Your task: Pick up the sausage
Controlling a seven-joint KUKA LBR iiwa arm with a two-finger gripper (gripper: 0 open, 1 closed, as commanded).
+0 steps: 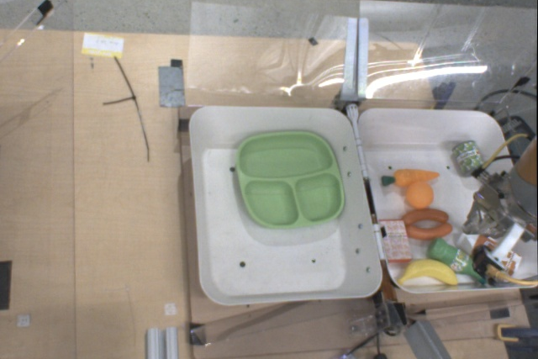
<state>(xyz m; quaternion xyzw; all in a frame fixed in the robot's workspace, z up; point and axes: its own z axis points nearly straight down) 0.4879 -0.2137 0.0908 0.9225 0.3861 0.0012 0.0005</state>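
A single fixed camera looks down on the bench [92, 206] from above at a slant, far enough back to take in both the left bin [277, 273] and the right bin [420, 126], with the bench's far edge toward the top of the view. The arm's gripper [490, 219] enters at the right edge, so the left bin lies well to the left of the fingers and the right bin spreads just beside and beneath them.
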